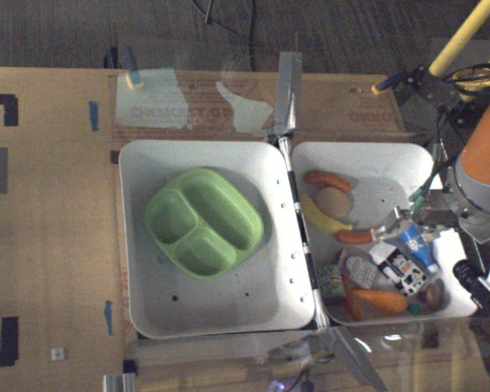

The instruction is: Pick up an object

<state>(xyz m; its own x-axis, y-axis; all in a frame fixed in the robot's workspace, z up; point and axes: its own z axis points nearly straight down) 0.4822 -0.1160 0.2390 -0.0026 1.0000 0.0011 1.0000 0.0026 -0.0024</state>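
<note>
Over the right bin's (pixel 376 155) right edge, I hover my gripper (pixel 402 216) above the toy food; whether its fingers are open, I cannot tell. Nothing looks lifted: the sausage (pixel 355 237) and carrot (pixel 377 301) lie loose, pick unfinished.

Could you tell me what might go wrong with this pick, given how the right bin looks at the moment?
The gripper sits low in the right bin, where the toys lie packed together. Beside it, the small sausage touches the banana, so closing there could nudge both or catch neither. The milk carton and carrot crowd the front corner, so a sweep through there may shove them around rather than lift one.
</note>
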